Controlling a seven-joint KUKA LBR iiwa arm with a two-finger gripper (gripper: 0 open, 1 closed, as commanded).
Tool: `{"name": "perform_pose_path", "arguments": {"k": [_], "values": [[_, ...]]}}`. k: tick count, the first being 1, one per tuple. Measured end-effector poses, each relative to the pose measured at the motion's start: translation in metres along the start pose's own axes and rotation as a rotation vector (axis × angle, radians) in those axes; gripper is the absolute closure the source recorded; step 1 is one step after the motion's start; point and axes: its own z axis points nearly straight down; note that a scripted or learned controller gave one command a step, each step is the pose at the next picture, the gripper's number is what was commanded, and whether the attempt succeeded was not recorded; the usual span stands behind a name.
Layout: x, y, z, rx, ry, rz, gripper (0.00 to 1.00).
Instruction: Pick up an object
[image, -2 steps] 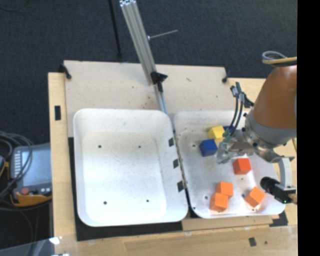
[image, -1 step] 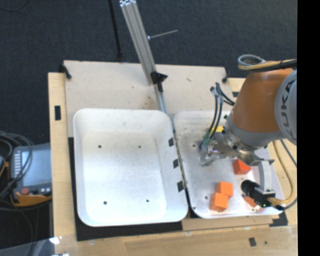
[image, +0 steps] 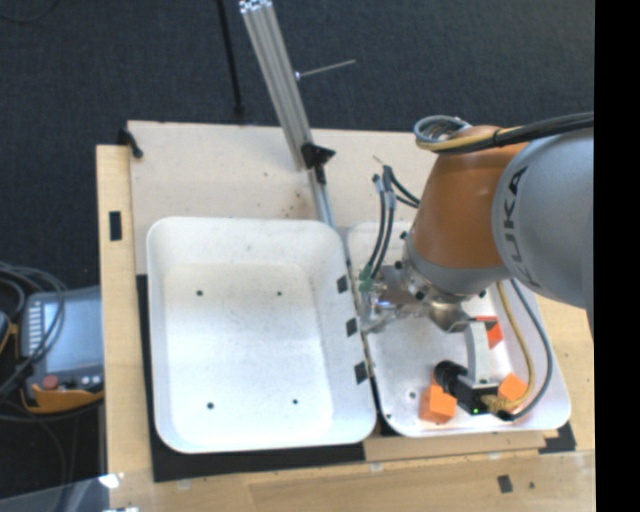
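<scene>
My gripper (image: 385, 305) hangs low over the left side of the right bin (image: 405, 420), close to the wall it shares with the left bin; the bulky orange and grey wrist covers most of it. An orange block (image: 437, 404) lies near the right bin's front edge, below the gripper and apart from it. A second orange piece (image: 513, 386) sits further right by the front corner. A thin red-orange piece (image: 493, 334) shows just beside the wrist. I see nothing between the gripper's tips.
The left bin (image: 165, 250) is a white tray with a few dark specks. A slanted aluminium bar (image: 285, 95) rises behind the bins. A teach pendant (image: 55, 345) with cables lies off the bench at left.
</scene>
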Motion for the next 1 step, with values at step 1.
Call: {"name": "perform_pose_path", "arguments": {"k": [1], "values": [[0.0543,0.0028,0.0138,0.001,0.0,-0.001,1.0]]}}
